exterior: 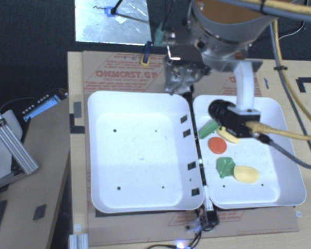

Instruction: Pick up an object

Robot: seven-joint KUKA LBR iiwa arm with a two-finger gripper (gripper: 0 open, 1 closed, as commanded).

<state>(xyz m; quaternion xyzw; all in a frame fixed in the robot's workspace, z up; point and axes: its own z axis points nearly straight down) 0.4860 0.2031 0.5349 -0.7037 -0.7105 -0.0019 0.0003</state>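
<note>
Camera view: gripper [180, 87] hangs over the top edge where the two bins meet; can't tell how far open it is or whether it has anything. Right bin [285, 191] holds toy food: green stick [208, 129], orange disc [217, 145], green leafy piece [225, 166], yellow lump [246, 174]. All look light, hard plastic, probably slick. Disc: pinch across its width.

Two white bins are seen side by side on the table [78, 154]: the left bin [140, 149] at nine o'clock and the right bin [269, 185] at three o'clock. In the right bin, a green stick [208, 128], an orange disc [217, 145], a green lump [225, 167] and a yellow lump [246, 174] are gathered near its centre. The hand [182, 84] is placed at twelve o'clock, above the bins' shared far edge.
</note>
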